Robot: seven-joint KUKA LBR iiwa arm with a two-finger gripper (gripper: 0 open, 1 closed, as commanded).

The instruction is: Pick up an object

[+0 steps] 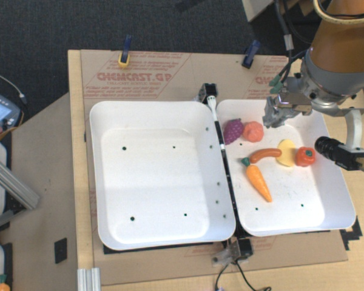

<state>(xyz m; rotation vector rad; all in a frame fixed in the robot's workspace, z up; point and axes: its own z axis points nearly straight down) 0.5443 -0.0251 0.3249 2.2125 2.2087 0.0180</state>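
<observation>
Near the back of the right-hand bin (333, 211), a small peach-pink toy fruit (253, 131) sits touching a purple grape cluster (233, 130), just beside the gripper (276, 117), which hangs at the bin's far edge; whether its fingers are spread or closed I cannot tell. Further forward lie a sausage (262, 155), a yellow piece (287, 152), a red tomato (305, 156) and an orange carrot (259, 182). These look like light, hard plastic play food, smooth and likely to slip or roll; the carrot, lying apart from the rest, probably offers the easiest hold across its thick middle. Both bins are shallow and white, and the left bin (103, 162) adjoins the right along a black clipped seam. They rest on a cardboard sheet (85, 90) over dark floor.
</observation>
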